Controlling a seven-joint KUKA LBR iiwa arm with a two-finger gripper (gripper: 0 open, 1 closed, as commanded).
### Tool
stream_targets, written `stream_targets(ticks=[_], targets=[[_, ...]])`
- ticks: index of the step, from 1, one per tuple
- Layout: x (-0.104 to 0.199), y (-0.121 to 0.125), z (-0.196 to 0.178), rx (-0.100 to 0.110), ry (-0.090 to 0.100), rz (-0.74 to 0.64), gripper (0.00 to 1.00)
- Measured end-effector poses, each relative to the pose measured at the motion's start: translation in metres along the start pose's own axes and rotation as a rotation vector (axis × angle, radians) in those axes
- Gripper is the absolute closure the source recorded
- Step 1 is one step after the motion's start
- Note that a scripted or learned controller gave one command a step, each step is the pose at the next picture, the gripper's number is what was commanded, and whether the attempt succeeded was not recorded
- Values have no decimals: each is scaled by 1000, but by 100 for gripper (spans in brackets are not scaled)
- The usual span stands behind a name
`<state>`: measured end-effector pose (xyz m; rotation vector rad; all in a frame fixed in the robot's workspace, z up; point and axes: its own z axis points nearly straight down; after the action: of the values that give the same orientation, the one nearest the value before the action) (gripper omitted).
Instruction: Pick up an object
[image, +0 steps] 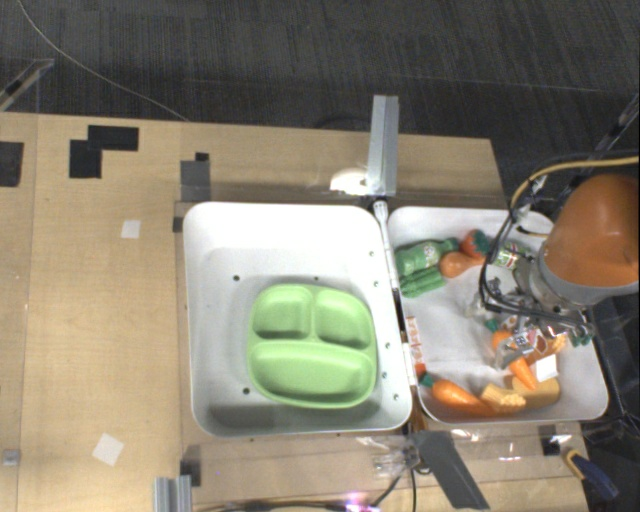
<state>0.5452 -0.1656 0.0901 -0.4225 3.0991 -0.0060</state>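
The right bin (440, 330) holds a pile of toy food. A green packet (420, 268) lies at its far left, with a small orange and red piece (462, 262) beside it. An orange carrot (455, 393) and a yellow piece (506, 401) lie along the near wall, and small orange pieces (524, 374) sit to their right. My gripper (520, 335) is low in this bin, right over the cluster of small pieces. The grey wrist and orange band (598, 235) cover the bin's right part.
The left bin (210, 300) holds a green three-compartment tray (312, 345). A metal post (383, 145) stands behind the wall between the bins. Cables (545, 180) loop around the wrist. Wooden bench (90, 330) extends to the left.
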Motion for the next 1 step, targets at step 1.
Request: stream_targets(ticks=[1], targets=[[47,-4,-1,3,-4,-90,0]])
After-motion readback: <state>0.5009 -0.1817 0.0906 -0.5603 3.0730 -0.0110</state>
